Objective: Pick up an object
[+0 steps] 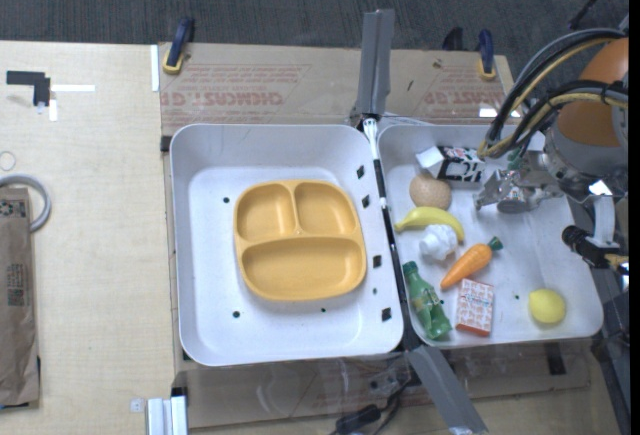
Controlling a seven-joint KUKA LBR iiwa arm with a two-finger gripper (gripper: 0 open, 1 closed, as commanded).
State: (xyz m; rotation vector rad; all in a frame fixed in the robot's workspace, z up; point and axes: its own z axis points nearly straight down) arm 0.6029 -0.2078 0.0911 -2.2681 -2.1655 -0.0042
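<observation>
Objects: the pickable things lie in the right bin (590, 318), none singled out by the task; all sit left of or below the gripper in the camera view.
Gripper: the gripper (505, 191) hangs over the upper part of that bin, reaching in from the right; how far it is open cannot be told, since metal parts and cables blur together, and nothing can be seen in its grasp.
Nearest candidates: the black-and-white carton (452, 163) lies just left and slightly above the gripper; the egg-shaped brown object (430, 191) sits a little further left at about its level.
Cluster risk: the banana (430, 219), the crumpled white lump (437, 243) and the carrot (470, 263) crowd together below-left of the gripper; a descent there could push one aside or pinch two at once.
Rolling risk: the yellow lemon (546, 307) lies alone well below the gripper; round, it would likely squirt out of an off-centre close.
Wall risk: the green bottle (425, 301) lies against the divider side, far below-left, and the small red box (476, 307) beside it; fingers could strike the wall.
Left bin: the yellow divided plate (298, 240) lies well left, out of the way.
Cables: the hose bundle (540, 73) arcs above the wrist and may snag or hide the grasp.
</observation>
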